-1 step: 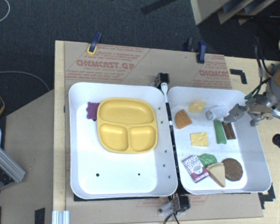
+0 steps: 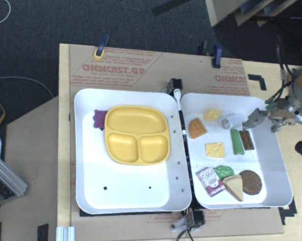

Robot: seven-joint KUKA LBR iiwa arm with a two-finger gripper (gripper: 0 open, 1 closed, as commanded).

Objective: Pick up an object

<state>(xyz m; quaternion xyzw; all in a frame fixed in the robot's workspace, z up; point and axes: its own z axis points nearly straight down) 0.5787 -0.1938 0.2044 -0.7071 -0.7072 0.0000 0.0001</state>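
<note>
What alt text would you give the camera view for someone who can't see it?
A grey arm's gripper hovers over the right bin, above a green bar and a brown bar among small food items. The left bin holds a yellow tray with a purple item beside it.

Even bright overhead light, white bins (image 2: 88,139) slightly glaring, soft shadows (mild overall blur)

The arm (image 2: 300,96) runs off the right edge, so its upper links are cut off. The end effector (image 2: 258,119) is small and blurred; its finger spacing cannot be read. A purple item (image 2: 99,119) lies half hidden under the yellow tray (image 2: 137,134). The desk (image 2: 63,137) is cropped below.
</note>
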